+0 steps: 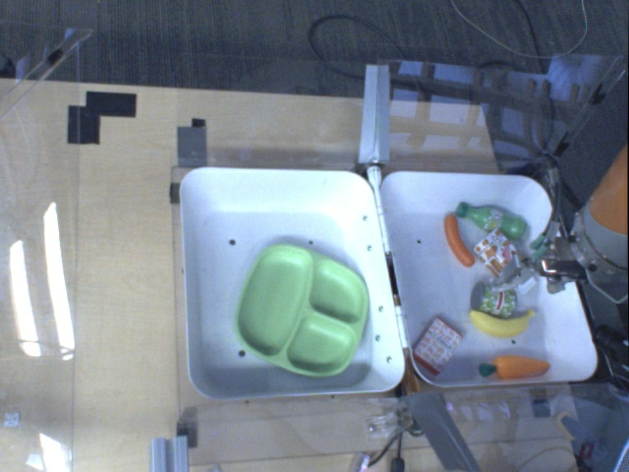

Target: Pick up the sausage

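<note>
- Camera view: the sausage (pixel 458 240) lies in the far left part of the right bin (pixel 413 214), beside a green bottle (pixel 491 220).
- The gripper (pixel 546 261) sits at that bin's right edge; how far open it is cannot be told.
- A green tray (pixel 303 309) rests in the left bin (pixel 211 264).

You see the arm (pixel 604 219) as a rounded body with a broad orange band, grey casing above and below it. Toward the wrist it narrows into a metallic silver-grey block with darker seams. Your claw (pixel 539 262) is small, made of pale grey metal with dark joints, too blurred to make out screws or markings. A thin dark cable runs near the wrist.
</note>
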Controlling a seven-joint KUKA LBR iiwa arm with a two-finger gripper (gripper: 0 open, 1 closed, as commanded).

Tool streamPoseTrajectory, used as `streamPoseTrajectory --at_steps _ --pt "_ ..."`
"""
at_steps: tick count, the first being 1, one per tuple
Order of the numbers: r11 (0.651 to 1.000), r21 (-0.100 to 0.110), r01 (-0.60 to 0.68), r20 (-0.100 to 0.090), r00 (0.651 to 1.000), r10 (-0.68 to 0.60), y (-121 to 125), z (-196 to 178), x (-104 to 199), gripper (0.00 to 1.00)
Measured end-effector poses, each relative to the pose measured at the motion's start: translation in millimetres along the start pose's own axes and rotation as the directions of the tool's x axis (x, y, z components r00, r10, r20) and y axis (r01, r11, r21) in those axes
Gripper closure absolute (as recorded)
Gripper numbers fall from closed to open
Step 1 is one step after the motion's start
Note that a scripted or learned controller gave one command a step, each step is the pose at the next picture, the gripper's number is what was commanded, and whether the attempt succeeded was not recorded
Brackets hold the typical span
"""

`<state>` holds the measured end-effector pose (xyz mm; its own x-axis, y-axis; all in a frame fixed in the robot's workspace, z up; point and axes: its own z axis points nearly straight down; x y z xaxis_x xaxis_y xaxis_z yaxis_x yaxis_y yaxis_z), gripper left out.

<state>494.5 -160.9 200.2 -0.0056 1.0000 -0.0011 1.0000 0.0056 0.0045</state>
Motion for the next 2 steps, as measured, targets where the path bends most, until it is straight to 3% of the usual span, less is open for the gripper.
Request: streamPoseTrajectory --at_steps 1,2 --pt "0.999 0.001 0.050 -0.001 0.999 -0.050 80.4 59.7 21.8 0.00" --pt "0.999 -0.021 -0.042 -0.003 0.999 0.042 155.4 96.3 29.3 0.00"
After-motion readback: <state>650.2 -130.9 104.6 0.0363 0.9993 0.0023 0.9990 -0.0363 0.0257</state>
